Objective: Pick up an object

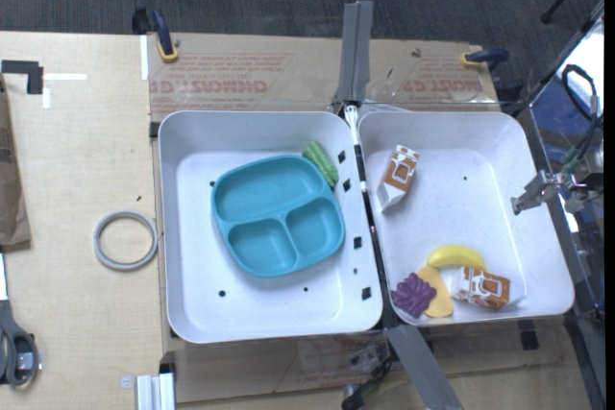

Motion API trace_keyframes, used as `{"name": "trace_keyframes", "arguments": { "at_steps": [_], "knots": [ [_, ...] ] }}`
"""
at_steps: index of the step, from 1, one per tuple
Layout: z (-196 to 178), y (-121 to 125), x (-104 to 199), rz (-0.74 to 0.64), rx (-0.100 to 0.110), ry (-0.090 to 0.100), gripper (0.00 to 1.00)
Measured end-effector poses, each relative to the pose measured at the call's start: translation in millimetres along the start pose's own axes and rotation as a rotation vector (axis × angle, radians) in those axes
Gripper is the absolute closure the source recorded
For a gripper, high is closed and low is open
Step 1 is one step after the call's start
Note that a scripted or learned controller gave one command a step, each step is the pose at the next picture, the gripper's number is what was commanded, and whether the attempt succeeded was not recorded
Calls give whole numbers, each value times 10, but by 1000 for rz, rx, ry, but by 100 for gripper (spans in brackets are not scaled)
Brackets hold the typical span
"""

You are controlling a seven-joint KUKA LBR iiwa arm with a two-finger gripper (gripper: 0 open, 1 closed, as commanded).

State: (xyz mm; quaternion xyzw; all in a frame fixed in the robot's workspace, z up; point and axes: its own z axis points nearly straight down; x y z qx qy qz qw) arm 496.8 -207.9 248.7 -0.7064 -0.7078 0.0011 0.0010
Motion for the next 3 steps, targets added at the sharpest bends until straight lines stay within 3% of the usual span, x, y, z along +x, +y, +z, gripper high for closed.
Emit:
{"name": "trace_keyframes", "arguments": {
  "at_steps": [1, 2, 3],
  "knots": [
    [1153, -192, 524, -85, 0, 1, 0],
    [1547, -190, 1053, -222, 0, 1, 0],
    [573, -157, 1525, -668, -4, -1, 0]
  ]
}}
